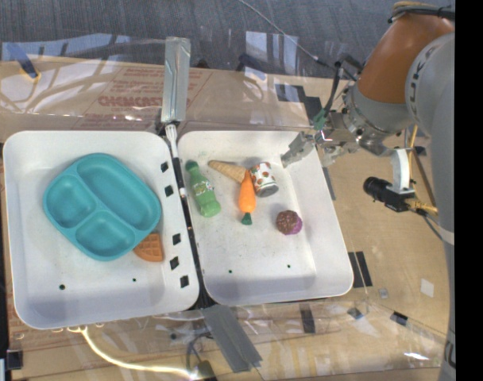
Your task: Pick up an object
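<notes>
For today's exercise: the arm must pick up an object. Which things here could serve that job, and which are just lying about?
Candidates: green bottle, carrot, cone, small can, dark red ball, waffle piece, gripper.

Lying about: teal plate, tape, cables.

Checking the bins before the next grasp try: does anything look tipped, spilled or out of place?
Nothing spilled or broken. The small can lies on its side in the right bin, leaning against the carrot. In the left bin, the waffle sits partly tucked under the teal plate.
</notes>
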Controlling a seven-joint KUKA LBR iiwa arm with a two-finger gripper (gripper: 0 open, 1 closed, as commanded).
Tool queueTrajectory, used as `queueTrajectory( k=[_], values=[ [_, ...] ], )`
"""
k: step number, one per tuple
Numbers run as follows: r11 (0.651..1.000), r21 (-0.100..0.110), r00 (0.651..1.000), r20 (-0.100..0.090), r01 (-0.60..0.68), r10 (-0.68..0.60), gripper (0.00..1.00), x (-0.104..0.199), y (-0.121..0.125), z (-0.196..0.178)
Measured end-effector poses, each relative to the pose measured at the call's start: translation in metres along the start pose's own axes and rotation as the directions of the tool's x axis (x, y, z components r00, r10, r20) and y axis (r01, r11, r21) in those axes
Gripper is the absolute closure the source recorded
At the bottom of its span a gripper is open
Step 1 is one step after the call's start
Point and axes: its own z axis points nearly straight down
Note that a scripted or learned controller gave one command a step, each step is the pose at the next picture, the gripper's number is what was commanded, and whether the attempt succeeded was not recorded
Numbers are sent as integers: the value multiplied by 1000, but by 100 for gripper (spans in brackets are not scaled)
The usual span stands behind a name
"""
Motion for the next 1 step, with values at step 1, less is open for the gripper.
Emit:
queueTrajectory(
  k=[1],
  values=[
    [991, 3, 991, -2, 131, -131, 0, -4, 17, 89]
  ],
)
